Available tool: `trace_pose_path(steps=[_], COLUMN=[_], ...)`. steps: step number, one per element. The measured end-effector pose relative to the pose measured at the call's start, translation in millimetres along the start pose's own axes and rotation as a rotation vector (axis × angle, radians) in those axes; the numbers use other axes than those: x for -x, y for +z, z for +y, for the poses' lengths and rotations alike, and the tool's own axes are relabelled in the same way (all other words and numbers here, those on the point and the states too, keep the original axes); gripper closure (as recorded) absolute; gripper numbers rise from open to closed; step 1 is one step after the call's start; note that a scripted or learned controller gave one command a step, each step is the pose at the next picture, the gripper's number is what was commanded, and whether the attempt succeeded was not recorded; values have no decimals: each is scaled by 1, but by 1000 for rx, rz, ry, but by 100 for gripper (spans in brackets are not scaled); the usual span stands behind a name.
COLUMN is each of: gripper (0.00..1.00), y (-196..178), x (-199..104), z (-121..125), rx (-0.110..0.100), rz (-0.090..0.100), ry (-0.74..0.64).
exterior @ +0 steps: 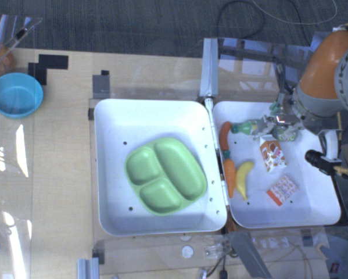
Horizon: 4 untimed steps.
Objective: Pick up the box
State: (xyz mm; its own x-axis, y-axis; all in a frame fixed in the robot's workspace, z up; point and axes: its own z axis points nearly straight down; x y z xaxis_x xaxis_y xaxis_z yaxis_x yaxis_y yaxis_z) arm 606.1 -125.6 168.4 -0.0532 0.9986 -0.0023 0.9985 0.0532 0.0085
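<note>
Beneath the pincer (282,122), box (272,154) top.

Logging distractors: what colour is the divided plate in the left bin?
Light green, clearest in the camera view: divided plate.

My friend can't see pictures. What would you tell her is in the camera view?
A robot arm reaches from the right over the right white bin, its gripper above a small white carton box. That bin also has a banana, two carrots, a green bottle and a flat packet. The left bin has a green divided plate.
</note>
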Motion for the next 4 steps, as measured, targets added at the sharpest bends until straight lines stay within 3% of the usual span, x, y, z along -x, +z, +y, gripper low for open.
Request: trace_pose_path(steps=[1, 2, 3, 4], gripper=[0, 0, 0, 0], y=[-59, 57, 4, 48], x=[82, -29, 26, -12], z=[37, -10, 37, -23], rx=[3, -1, 0, 31], rz=[-2, 2, 0, -7], ry=[-38, -360, -22, 35])
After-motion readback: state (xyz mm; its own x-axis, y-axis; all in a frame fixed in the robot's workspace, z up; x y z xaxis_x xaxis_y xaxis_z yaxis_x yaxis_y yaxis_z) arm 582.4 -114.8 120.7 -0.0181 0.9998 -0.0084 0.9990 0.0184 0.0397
